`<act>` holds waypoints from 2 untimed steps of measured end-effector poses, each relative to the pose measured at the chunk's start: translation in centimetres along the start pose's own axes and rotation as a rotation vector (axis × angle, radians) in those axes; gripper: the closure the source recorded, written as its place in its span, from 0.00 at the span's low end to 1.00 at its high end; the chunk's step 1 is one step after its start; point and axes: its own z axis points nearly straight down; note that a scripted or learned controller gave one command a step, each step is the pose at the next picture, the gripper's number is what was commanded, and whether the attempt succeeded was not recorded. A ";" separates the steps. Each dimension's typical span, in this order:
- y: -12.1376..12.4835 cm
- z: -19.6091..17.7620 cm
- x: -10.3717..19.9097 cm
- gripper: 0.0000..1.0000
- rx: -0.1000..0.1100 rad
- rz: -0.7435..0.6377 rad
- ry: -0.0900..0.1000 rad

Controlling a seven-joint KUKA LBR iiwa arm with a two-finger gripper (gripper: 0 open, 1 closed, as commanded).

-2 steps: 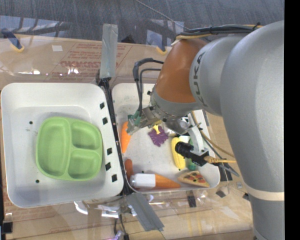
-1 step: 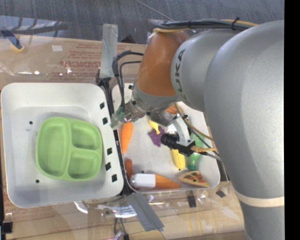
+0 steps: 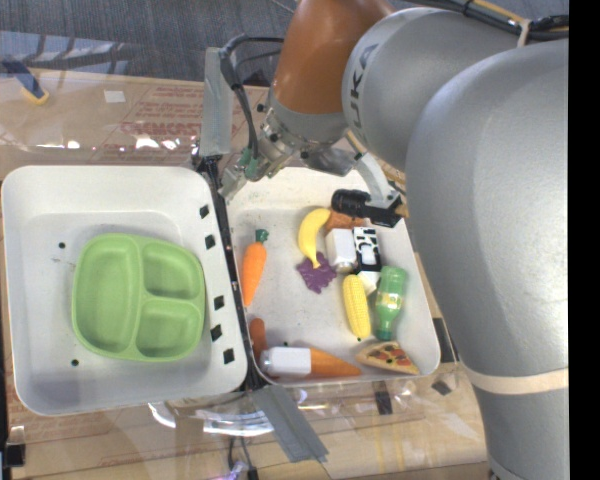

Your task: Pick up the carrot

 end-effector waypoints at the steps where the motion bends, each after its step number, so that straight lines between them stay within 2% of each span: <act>1: 6.9 4.0 6.6 1.00 0.002 -0.021 0.004; 2: 10.9 6.8 12.3 1.00 0.003 0.328 0.001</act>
